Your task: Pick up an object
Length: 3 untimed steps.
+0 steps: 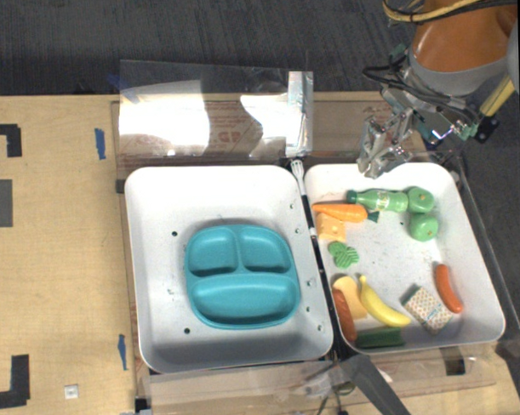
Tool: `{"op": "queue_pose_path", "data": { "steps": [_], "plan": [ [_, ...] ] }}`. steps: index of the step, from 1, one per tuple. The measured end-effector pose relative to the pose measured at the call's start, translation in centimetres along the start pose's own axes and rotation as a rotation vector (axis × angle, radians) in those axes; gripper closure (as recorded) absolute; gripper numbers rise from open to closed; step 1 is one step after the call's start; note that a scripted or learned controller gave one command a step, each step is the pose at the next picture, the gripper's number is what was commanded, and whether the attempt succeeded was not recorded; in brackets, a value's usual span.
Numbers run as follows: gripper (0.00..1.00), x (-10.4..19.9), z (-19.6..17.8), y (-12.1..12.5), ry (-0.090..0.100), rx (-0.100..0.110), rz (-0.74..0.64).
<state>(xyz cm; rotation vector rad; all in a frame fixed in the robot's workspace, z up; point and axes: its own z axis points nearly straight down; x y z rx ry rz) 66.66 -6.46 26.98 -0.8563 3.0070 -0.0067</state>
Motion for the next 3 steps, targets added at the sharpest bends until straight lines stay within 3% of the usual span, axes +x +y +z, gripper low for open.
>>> {"op": "queue_pose_path", "data": {
  "steps": [1, 2, 3],
  "plan": [
    [1.00, -2.8, -1.1, 4.1, 0.002, -0.005, 0.036],
    [1.00, -3.0, -2.4, 4.0, -0.008, -0.001, 0.038],
    [1.00, -0.6, -2.3, 0.6, 0.004, -0.004, -0.134]
  ]
}}
